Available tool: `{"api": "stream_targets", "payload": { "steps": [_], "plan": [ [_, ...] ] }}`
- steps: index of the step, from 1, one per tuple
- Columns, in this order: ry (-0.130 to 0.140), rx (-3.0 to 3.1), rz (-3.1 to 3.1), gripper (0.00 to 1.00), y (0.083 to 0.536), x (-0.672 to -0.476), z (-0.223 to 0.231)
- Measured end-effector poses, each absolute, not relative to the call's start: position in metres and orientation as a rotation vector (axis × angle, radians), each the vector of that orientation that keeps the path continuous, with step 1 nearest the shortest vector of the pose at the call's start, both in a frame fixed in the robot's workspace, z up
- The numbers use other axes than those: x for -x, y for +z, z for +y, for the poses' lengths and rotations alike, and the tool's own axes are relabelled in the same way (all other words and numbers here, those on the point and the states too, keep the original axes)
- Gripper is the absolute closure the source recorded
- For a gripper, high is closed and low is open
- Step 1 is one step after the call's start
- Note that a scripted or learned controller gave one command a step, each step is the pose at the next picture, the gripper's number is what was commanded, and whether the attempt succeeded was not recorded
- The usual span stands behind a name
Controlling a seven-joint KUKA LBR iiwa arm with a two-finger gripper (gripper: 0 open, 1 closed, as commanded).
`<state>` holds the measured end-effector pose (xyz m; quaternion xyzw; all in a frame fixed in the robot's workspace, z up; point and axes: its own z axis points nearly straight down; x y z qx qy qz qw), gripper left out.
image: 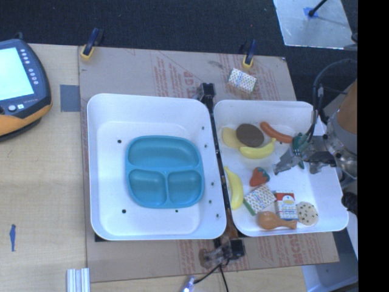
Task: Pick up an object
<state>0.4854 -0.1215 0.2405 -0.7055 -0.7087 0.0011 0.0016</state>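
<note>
strawberry [259, 176], small, red, green leafy top, near gripper [287, 163]

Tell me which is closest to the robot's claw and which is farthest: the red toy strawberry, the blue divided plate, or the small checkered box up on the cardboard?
Measured from the gripper in the camera view:
1. Red toy strawberry, in the right bin, just left of the gripper.
2. Small checkered box, outside the bins, on the cardboard above the right bin.
3. Blue divided plate, in the left bin.
</note>
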Motion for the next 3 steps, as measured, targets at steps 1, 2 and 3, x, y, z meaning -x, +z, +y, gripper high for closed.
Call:
{"api": "stream_targets", "payload": {
  "steps": [1, 2, 3],
  "plan": [
    [0.009, 2.210, -2.225, 0.00, 0.094, -0.537, -0.106],
    [0.005, 2.212, -2.228, 0.00, 0.092, -0.542, -0.092],
    [0.008, 2.209, -2.226, 0.00, 0.091, -0.538, -0.095]
  ]
}}
